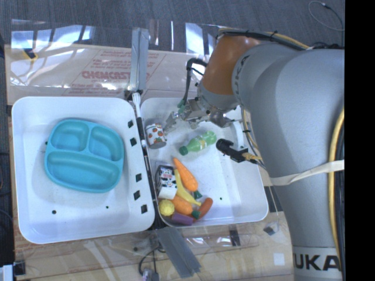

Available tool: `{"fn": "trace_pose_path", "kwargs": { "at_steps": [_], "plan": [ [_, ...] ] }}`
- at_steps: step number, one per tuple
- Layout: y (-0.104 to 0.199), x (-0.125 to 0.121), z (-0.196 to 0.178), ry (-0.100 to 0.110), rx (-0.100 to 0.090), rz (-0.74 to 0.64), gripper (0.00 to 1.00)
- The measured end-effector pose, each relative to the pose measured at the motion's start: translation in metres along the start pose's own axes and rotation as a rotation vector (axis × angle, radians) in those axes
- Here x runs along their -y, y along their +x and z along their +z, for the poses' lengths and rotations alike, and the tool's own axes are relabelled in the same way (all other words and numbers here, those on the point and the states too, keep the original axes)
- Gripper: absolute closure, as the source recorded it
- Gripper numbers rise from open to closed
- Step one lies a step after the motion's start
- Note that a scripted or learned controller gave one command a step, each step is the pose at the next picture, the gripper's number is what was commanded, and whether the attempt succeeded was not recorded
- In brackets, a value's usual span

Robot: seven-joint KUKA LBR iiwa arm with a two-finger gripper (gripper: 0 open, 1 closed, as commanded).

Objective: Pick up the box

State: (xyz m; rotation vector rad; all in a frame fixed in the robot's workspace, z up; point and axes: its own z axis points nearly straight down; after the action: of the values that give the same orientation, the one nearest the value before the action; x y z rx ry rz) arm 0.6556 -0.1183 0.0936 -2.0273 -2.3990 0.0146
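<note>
My arm is grey, with an orange band above the wrist. Both bins are white; the left bin carries a light blue divided tray. In the right bin lie a white cup with red spots, a green bottle, a white box with black patches, an orange carrot, a yellow lemon and a purple eggplant.
</note>
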Motion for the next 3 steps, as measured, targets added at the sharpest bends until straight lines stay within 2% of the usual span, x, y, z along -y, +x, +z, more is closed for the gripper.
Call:
{"fn": "trace_pose_path", "kwargs": {
  "at_steps": [1, 2, 3],
  "plan": [
    [-0.062, 0.034, -0.291, -0.003, -0.005, -0.062, 0.0],
    [-0.085, 0.044, -0.255, 0.0, -0.007, -0.011, 0.0],
    [-0.074, 0.117, -0.139, 0.001, -0.008, -0.05, 0.0]
  ]
}}
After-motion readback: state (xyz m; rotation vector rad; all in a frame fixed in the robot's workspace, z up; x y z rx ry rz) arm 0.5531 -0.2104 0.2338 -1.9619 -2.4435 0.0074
